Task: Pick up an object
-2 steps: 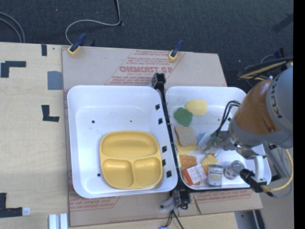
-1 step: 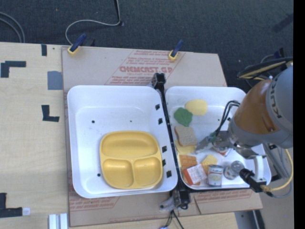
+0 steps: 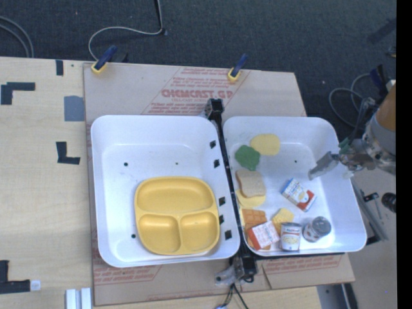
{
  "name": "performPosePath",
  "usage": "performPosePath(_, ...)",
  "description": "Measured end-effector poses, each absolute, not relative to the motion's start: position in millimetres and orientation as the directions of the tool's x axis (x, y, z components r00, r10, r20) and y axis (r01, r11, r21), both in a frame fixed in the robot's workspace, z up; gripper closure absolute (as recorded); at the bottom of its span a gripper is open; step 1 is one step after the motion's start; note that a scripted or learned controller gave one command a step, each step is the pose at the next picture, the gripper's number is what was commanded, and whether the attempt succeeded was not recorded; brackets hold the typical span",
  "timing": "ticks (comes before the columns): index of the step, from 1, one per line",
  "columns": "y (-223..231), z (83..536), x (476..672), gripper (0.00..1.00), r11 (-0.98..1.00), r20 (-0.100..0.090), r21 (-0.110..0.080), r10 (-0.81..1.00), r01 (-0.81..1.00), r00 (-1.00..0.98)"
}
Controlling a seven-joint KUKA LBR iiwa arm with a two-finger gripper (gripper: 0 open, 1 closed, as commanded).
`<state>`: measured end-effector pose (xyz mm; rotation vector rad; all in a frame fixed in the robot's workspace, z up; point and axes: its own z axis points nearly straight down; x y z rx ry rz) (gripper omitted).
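Gripper (image 3: 322,167) fingers are seen reaching in from the right, over the right edge of the right bin (image 3: 322,131), with the arm's wrist (image 3: 367,152) behind them. Nothing is seen between the fingers; whether they are spread or pressed together cannot be told, as the view is too blurred there.

Several candidate objects are found in the right bin: a small carton (image 3: 299,194) lies nearest, just below and left of the fingers; a can with a yellow label (image 3: 290,236) and a dark round can (image 3: 317,228) lie near the bin's front edge; a yellow lemon-like piece (image 3: 266,144), a green piece (image 3: 247,157) and a slice of bread (image 3: 250,185) lie along the bin's left wall. A yellow divided plate (image 3: 177,214) is held in the left bin (image 3: 109,134).

The approach step is judged to be in hand, with nothing lifted yet. For the next move, the fingers would probably need to be lowered and centred over one object, the carton being closest.
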<state>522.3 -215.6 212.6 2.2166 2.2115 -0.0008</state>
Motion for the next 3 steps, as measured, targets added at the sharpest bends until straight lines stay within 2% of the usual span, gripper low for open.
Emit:
performPosePath(1, -138.2, 118.2, 598.7, 0.0, 0.008, 0.002, -0.005, 1.0, 1.0, -0.008)
performPosePath(2, -107.0, 81.6, 671.4, 0.0, 0.007, -0.002, -0.001, 1.0, 1.0, -0.007)
performPosePath(3, -95.6, 84.5, 646.7, 0.0, 0.002, -0.004, 0.005, 1.0, 1.0, -0.002)
